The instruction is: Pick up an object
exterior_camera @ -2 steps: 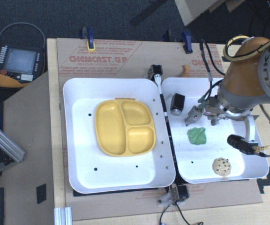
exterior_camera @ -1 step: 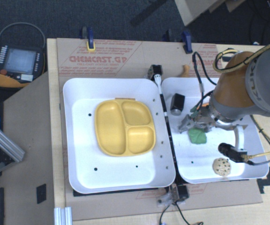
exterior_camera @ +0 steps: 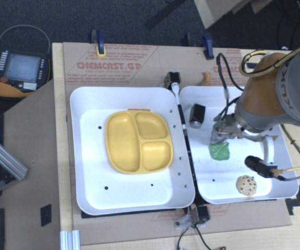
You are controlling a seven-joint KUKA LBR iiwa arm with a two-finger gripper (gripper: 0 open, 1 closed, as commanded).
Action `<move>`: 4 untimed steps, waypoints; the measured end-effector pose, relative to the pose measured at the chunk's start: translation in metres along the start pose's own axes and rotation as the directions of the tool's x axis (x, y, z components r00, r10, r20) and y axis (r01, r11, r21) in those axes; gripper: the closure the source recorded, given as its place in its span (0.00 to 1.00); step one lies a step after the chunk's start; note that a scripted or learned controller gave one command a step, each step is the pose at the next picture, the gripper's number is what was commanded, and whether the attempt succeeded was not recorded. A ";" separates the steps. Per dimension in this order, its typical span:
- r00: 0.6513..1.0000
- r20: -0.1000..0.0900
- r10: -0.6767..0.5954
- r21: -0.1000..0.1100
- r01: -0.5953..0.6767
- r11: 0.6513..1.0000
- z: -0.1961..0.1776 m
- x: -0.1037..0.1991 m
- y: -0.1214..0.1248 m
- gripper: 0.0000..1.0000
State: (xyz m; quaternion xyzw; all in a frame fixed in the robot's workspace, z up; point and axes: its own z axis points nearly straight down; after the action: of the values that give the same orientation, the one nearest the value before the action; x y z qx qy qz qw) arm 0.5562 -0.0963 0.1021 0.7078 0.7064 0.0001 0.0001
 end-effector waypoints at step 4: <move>1.000 -0.002 -0.007 0.003 0.007 1.000 -0.115 0.049 0.002 1.00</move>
State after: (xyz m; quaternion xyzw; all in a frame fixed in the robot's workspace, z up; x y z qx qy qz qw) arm 0.5584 -0.0469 0.2170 0.7055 0.7088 -0.0002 -0.0016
